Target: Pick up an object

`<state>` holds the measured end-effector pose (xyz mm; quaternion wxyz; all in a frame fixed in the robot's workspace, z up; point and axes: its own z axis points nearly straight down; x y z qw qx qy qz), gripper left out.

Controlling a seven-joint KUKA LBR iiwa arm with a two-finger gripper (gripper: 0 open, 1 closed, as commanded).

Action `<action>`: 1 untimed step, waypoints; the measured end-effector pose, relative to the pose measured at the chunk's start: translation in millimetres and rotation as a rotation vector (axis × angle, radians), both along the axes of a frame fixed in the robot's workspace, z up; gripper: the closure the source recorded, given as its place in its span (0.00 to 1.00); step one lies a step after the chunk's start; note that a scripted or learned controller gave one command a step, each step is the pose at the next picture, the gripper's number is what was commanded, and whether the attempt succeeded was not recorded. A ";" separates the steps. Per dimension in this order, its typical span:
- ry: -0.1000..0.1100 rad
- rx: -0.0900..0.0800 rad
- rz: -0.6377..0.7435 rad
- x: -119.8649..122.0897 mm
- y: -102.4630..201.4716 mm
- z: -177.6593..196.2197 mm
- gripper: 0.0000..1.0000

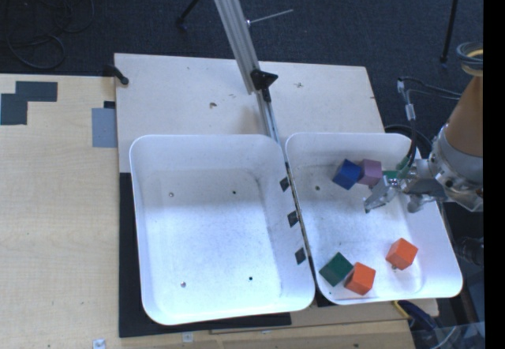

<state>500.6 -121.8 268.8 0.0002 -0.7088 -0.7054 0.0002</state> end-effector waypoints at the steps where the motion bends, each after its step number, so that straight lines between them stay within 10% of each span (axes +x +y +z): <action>1: 0.003 -0.003 0.000 50.9 -82.3 -51.0 0.00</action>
